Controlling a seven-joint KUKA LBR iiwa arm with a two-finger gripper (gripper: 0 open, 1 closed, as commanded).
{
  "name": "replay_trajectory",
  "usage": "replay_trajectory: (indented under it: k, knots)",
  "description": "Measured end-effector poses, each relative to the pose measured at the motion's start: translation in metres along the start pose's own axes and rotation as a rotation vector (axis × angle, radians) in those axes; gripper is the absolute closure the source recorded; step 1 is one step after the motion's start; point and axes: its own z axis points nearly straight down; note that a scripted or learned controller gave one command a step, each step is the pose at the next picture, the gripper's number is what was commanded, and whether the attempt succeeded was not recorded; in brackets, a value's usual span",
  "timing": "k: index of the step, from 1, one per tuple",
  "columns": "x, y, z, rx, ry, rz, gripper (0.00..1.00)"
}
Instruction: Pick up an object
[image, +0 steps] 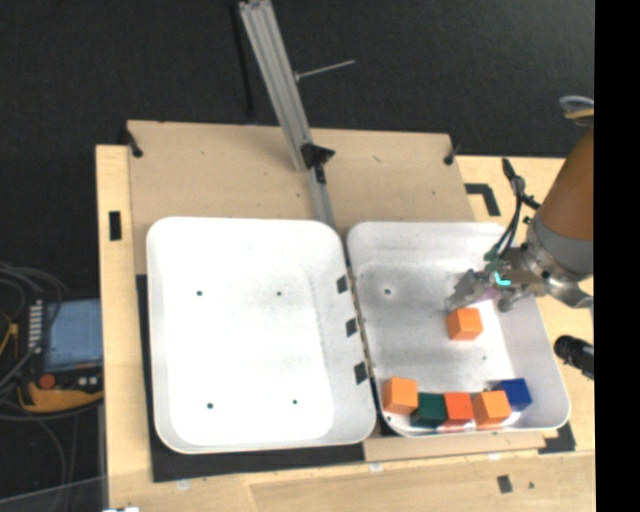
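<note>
From above, my gripper (478, 292) hangs low in the right bin (420, 250), just above and beside a lone orange block (464, 323) lying on the floor; whether my fingers are spread I cannot tell. I judge this the approach: next I must centre over the block, descend, then close.

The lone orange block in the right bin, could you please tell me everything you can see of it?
The orange block is a small cube, plain and matte, lying flat, slightly turned, on the floor of the right bin, in its right half. It sits apart from the row of blocks along the near wall. The gripper hangs just above its far side; whether they touch cannot be told.
</note>
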Motion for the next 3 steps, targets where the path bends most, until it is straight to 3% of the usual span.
replay_trajectory:
  k: [2, 3]
  knots:
    - [-0.009, -0.008, 0.109, 0.007, -0.001, 0.004, 0.0]
    - [-0.011, -0.008, 0.133, -0.001, -0.004, 0.006, 0.0]
